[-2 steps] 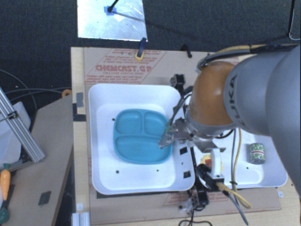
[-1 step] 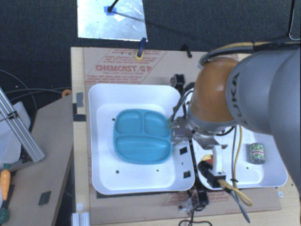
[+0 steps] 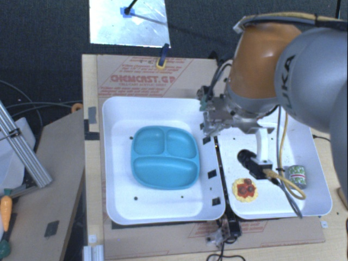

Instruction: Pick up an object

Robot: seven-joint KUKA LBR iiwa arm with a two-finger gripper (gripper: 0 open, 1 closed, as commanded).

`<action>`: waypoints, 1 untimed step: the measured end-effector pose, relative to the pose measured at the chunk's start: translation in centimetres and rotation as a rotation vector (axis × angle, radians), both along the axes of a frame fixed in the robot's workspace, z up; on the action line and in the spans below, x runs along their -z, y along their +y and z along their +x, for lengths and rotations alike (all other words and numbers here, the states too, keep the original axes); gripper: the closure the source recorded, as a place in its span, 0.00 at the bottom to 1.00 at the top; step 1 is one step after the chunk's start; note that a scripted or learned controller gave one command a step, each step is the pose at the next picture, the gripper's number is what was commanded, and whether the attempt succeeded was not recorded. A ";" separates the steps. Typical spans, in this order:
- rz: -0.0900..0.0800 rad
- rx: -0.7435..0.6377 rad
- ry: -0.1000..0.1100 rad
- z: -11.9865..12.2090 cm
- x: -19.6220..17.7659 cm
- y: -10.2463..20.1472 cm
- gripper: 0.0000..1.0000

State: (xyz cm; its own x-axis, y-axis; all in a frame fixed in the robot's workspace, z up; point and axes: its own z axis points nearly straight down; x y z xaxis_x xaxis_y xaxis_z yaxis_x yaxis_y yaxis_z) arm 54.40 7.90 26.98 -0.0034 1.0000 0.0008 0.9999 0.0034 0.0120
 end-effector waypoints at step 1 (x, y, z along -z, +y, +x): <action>0.001 -0.005 0.018 -6.0 4.4 5.1 1.00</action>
State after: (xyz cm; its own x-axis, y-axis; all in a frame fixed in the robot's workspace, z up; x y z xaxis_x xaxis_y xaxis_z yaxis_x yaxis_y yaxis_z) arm 48.35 12.96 22.55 -0.0088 1.0000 0.0022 0.9999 0.0088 -0.0059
